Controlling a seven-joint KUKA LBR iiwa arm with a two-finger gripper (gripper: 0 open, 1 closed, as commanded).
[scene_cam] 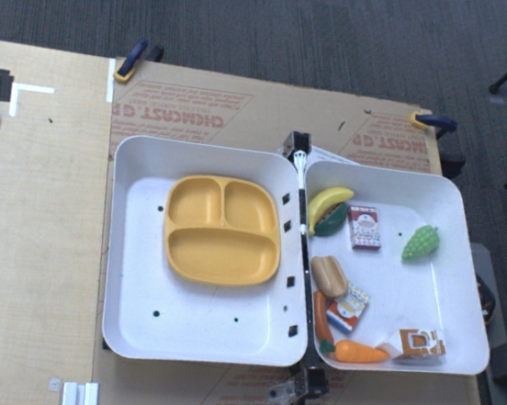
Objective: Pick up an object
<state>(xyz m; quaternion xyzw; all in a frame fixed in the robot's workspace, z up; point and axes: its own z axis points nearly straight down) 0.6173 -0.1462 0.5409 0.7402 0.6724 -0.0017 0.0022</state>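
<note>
Pincer state: can't tell. Toys crowd right bin [467, 271], carrot [360, 353] at 6 o'clock; plate [224, 230] alone, left bin [135, 256].

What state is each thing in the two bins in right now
yellow divided plate: flat in the left bin, nothing on it
banana: lying against the right bin's left wall
red card box: lying flat
green grapes: lying apart from the rest
bread roll: resting on the carrots
orange carrot: lying along the near wall
</note>
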